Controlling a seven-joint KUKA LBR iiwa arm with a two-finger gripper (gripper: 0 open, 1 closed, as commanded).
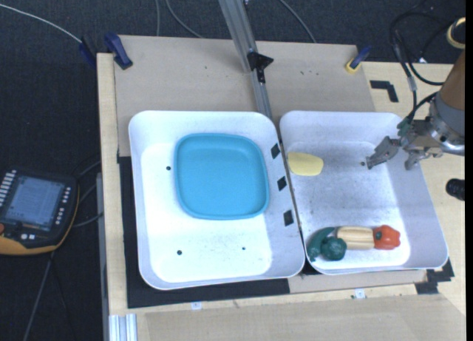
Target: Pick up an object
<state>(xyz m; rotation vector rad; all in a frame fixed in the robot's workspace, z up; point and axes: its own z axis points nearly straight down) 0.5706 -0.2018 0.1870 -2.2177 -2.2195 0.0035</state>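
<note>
I am watching the gripper (393,153) hanging over the right bin (414,206), near its far right side, with its two fingers spread apart and holding nothing. Left of the gripper, across bare bin floor, a yellow object (305,163) is lying by the bin's left wall. Nearer the camera and well apart from the fingers, a green object (327,247), a tan block (355,237) and a red object (386,237) are sitting in a row. Farther left, a blue plate (222,175) is resting in the left bin (151,184).
</note>
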